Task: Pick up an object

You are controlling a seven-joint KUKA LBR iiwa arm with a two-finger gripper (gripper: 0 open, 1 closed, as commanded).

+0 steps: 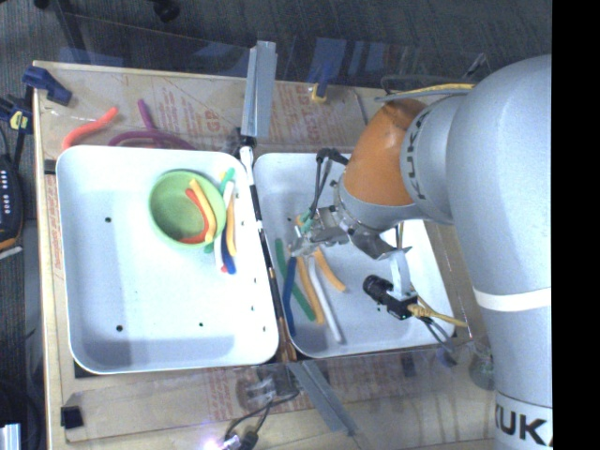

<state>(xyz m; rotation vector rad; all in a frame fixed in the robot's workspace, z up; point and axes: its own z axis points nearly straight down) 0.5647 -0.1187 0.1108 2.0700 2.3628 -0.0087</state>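
2 white bins [94, 345], end effector [314, 232], grip state unclear, over sticks [305, 289] crowding right bin's left wall.

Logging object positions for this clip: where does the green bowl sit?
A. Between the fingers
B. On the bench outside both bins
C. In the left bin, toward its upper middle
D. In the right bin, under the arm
C: the green bowl rests on the floor of the left bin, with coloured sticks lying across its right side, apart from the gripper.
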